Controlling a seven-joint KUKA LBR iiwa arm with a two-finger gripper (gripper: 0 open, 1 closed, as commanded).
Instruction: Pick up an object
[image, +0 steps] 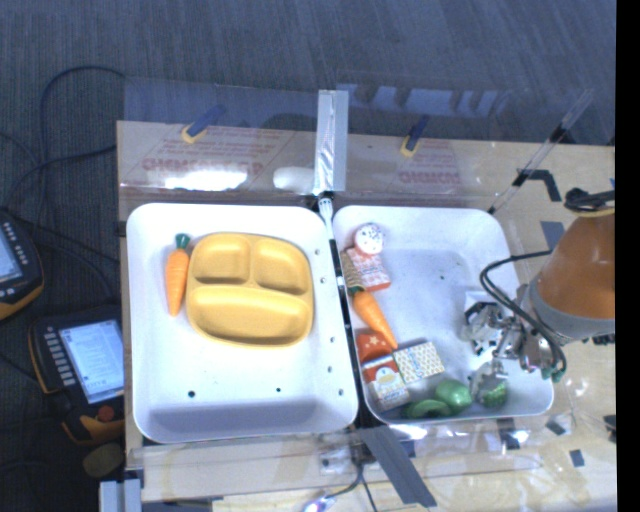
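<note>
From the overhead camera you see the gripper (497, 352) low in the right bin (440, 265) — its opening is too blurred to judge. A green object (491, 391) (perhaps a vegetable) lies just below it, near the green pepper (452, 396) and the carrot (372, 315).

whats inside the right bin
The right bin holds a carrot, small food boxes, a round-lidded bottle and green vegetables. The gripper hides part of the floor at its right.
</note>
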